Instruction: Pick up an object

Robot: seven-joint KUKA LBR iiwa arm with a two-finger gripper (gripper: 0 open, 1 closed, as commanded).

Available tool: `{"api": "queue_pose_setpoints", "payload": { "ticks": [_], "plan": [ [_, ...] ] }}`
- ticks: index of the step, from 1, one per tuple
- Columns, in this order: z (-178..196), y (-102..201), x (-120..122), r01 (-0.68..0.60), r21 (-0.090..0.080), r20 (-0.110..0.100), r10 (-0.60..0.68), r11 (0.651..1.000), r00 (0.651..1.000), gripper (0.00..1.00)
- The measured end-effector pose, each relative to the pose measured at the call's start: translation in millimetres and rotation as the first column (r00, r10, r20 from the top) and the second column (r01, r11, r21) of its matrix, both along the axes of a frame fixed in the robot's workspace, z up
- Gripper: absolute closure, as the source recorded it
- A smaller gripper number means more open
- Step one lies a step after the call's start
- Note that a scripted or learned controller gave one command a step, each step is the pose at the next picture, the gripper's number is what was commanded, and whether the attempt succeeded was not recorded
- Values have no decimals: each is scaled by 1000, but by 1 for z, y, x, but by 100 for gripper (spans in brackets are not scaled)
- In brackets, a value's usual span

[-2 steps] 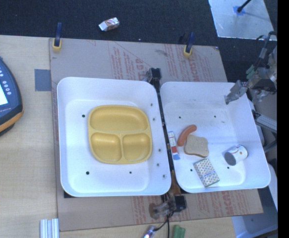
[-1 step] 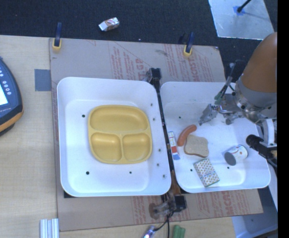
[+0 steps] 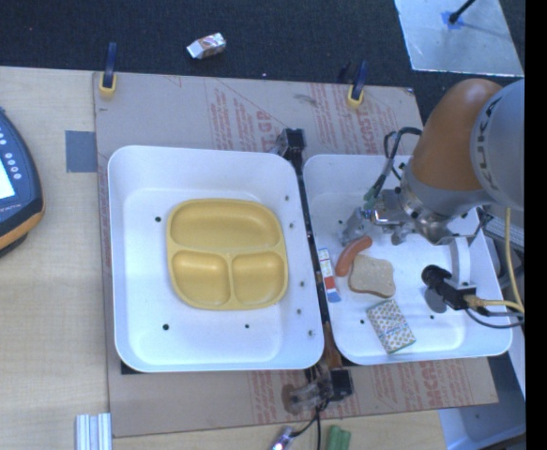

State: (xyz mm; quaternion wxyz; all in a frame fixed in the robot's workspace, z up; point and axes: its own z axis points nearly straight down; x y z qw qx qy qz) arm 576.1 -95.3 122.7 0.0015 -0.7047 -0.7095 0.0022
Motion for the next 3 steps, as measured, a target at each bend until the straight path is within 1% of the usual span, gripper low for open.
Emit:
{"api": "queue_pose_setpoints", "payload": {
  "ticks": [1, 2, 3],
  "plan": [
    [-31, -1, -14, 1, 0, 0, -1, 1000, 1000, 0],
    [-21, -2, -14, -2, -2, -2, 2, 1000, 1000, 100],
    [69, 60, -53, 0, 1, 3, 0, 1000, 1000, 100]
  ]
}}
